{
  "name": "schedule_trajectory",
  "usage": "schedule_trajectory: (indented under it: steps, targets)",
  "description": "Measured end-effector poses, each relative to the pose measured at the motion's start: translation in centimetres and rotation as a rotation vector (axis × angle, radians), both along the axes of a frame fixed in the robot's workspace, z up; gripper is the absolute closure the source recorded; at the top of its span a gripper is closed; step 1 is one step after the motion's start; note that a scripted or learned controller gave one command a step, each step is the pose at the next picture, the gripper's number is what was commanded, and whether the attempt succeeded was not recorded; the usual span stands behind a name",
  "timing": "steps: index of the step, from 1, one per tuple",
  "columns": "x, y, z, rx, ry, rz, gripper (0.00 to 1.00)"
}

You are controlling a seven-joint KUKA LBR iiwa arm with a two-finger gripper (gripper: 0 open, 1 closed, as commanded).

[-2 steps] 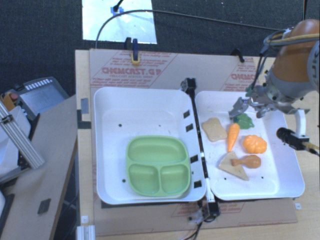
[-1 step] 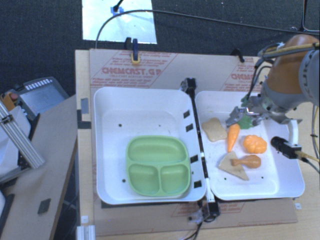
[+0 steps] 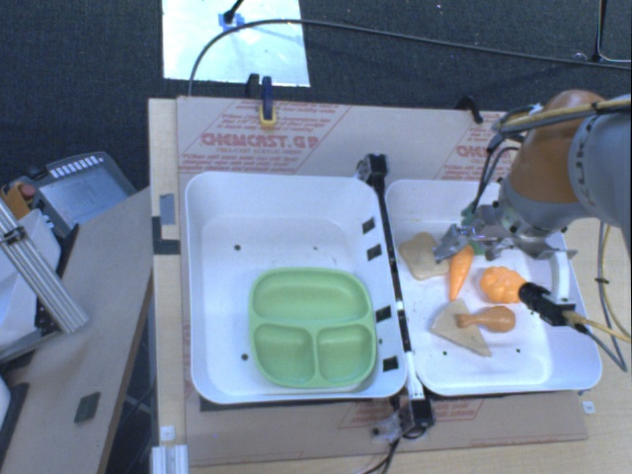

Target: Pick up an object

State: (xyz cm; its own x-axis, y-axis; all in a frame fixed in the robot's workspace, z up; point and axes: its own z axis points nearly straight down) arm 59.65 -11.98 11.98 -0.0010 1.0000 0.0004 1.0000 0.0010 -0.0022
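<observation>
Right bin: toy carrot lies near centre, tip pointing toward the bin's near edge. Gripper sits low at the carrot's upper end, seemingly touching it; finger spread can't be told from here. Orange lump just right of the carrot. Best approach: straddle the carrot's width, avoid the neighbouring lump, close firmly before lifting.

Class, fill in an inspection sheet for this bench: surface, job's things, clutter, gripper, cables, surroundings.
Surface: two white bins, left bin, right bin, on a board.
Job's things: right bin holds a carrot, orange toy, drumstick, two tan slices.
Clutter: green tray in left bin.
Gripper: gripper low over the carrot's top; grip unclear.
Cables: black cable behind; wires on arm.
Surroundings: dark carpet, grey table left.
</observation>
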Motion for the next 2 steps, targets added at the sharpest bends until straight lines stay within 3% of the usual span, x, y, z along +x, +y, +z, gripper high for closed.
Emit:
schedule_trajectory:
  steps: [1,2]
  targets:
    - [0.2,0.0,-3.4,-0.001,-0.006,-0.002,0.0]
    - [0.5,0.1,-2.0,0.001,-0.014,-0.001,1.0]
